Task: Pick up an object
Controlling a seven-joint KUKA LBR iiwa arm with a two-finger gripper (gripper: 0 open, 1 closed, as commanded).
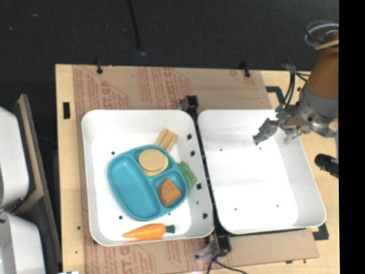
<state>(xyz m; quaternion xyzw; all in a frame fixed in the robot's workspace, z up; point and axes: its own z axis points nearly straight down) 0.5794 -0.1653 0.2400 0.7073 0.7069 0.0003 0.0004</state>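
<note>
The left bin (97, 153) holds a blue divided plate (134, 190) with a round tan cookie (153, 160) and a brown waffle piece (170, 192) on it. A tan wooden block (166, 138) lies just behind the plate, a green piece (189, 176) sits at its right edge, and an orange carrot (149, 231) lies near the bin's front wall. My gripper (263, 134) hangs over the back right part of the right bin (256, 181), far from all these objects. Nothing is seen between its fingers.
The bins sit side by side on a cardboard-covered bench (142, 87). The arm (319, 90) comes in from the right above the right bin's far corner. White containers (11, 153) stand off the bench at the left.
</note>
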